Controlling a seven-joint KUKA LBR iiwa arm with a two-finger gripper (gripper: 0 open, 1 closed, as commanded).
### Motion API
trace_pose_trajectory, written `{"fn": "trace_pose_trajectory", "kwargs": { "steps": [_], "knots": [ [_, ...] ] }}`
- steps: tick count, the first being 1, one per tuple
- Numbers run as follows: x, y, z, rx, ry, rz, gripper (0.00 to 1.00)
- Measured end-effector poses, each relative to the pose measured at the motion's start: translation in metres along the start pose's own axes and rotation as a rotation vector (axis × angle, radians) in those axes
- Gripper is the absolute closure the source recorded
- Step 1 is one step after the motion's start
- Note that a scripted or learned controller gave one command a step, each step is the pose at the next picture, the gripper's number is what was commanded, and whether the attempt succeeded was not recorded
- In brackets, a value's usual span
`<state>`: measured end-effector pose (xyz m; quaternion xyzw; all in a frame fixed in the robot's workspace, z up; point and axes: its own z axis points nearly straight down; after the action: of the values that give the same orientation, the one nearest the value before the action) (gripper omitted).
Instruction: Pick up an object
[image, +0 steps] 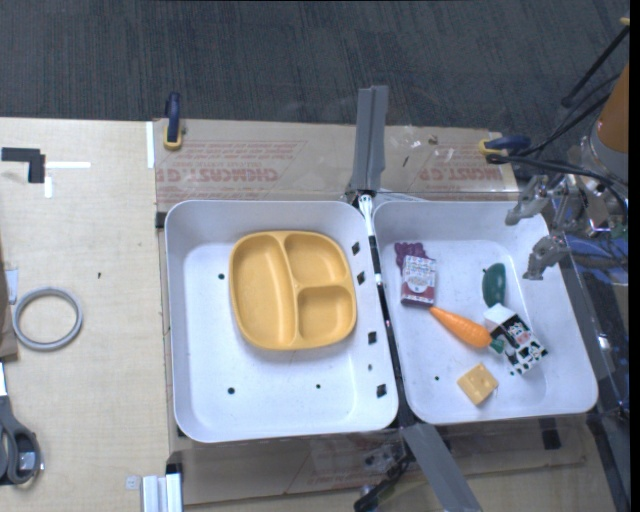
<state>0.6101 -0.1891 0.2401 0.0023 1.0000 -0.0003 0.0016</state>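
Gripper: grey two-finger gripper (540, 232) above right bin's far right rim; fingers apart, holding nothing
Right bin: shallow white bin (570, 395); orange plastic carrot (461, 327), green oval (494, 285), yellow block (478, 383)
Left bin: yellow divided plate (292, 289)

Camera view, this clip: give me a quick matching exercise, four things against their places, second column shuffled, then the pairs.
Things:
1. yellow plate
2. carrot
3. roll of tape
4. gripper

Places:
A. on the wooden bench, left of both bins
B. in the left bin
C. above the right bin's far right corner
D. in the right bin, near its middle

Pairs: 1-B, 2-D, 3-A, 4-C
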Motion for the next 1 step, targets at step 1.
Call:
{"fn": "trace_pose_trajectory", "kwargs": {
  "steps": [1],
  "knots": [
    [-0.0221, 0.0433, 0.1413, 0.0, 0.001, 0.152, 0.0]
  ]
}}
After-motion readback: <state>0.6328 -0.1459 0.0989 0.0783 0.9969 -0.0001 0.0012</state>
